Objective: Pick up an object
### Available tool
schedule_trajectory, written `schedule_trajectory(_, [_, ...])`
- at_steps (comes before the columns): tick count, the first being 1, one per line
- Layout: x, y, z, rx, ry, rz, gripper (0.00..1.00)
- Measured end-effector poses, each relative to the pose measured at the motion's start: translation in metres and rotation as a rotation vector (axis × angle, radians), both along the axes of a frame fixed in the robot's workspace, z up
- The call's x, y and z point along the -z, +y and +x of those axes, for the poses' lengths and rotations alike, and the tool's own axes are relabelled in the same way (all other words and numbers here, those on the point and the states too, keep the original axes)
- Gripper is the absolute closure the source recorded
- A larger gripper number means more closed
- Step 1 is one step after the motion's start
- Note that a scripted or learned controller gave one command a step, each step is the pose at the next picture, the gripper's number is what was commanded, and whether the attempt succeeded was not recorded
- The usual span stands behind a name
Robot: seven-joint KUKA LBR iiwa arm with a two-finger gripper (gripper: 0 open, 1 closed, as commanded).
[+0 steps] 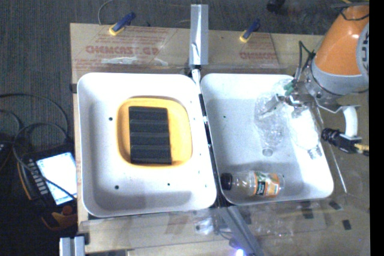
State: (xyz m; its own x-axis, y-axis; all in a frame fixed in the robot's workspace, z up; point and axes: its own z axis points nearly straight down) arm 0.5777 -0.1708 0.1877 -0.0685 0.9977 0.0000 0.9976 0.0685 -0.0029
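The right bin (pixel 234 129) holds a crumpled clear plastic bottle (pixel 269 123) near its middle. A bottle with an orange label and black cap (pixel 253 183) lies on its side along the front wall. Another clear bottle (pixel 303 130) rests against the right wall. My gripper (pixel 290 95) hangs over the bin's far right part, just above the top end of the crumpled bottle. I see nothing clearly held between its fingers. The left bin (pixel 96 129) holds a yellow tray (pixel 183 129) with a black ridged block (pixel 150 135) on it.
The grey arm with its orange band (pixel 341 51) reaches in from the right over the bin's rim. A metal post (pixel 198 33) stands behind the divide between the bins. Two blue clamps (pixel 122 23) sit on the board at the back.
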Motion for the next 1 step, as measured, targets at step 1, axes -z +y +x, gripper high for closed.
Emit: schedule_trajectory(1, [0.0865,-0.0429,0.012,-0.055,-0.018,-0.001,0.0])
